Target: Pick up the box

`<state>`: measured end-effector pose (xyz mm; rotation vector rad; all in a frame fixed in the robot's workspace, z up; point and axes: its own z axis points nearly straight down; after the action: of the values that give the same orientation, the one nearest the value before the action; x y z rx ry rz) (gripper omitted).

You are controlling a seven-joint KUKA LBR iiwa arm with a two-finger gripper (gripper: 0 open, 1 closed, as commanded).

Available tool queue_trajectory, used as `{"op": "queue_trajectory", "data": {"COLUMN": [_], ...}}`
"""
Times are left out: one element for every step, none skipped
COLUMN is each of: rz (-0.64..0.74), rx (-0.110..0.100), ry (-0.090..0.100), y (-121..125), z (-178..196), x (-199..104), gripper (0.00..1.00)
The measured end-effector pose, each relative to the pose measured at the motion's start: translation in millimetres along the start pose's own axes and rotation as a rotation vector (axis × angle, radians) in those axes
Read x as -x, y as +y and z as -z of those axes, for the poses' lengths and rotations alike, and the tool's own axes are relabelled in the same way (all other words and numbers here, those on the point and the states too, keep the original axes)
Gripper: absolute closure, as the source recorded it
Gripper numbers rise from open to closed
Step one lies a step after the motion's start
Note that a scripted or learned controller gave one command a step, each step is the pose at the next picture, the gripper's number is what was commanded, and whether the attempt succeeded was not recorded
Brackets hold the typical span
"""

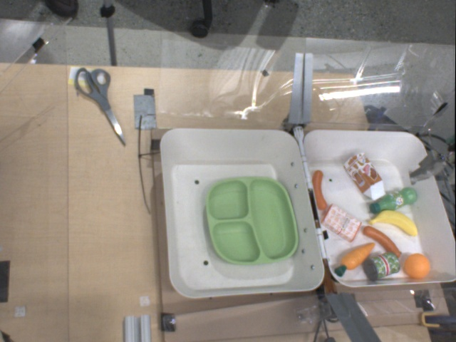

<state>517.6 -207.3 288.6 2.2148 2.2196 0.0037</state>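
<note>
Green plastic is sitting in the left bin (178, 162) — a three-compartment plate (251, 220) lying flat near the middle of the bin's floor. The right bin (335, 144) is holding the toy food. The box (364, 174), printed in red and white, is lying tilted toward the far side of that bin, apart from the walls. Just beside its near corner a green bottle (394, 200) is lying on its side, and a yellow banana (395, 221) is lying right below the bottle. A red sausage (318, 189) is resting along the bin's left wall, with a pink-and-white packet (343, 222) near its lower end. Closer to the near wall, a carrot (354, 256), a second sausage (382, 238), a small can (382, 266) and an orange (416, 266) are lying clustered together.

At the right edge, a grey part of the claw (432, 167) is reaching over the right bin's far corner, well apart from the box; whether it is apart or together I cannot tell.

On the wooden counter (64, 212), scissors (100, 100) are lying far left of the bins.
</note>
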Motion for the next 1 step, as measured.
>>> {"op": "queue_trajectory", "data": {"rz": [0.039], "rx": [-0.003], "ry": [0.001], "y": [36.8], "z": [-124.3], "x": [-14.1], "gripper": [0.0]}}
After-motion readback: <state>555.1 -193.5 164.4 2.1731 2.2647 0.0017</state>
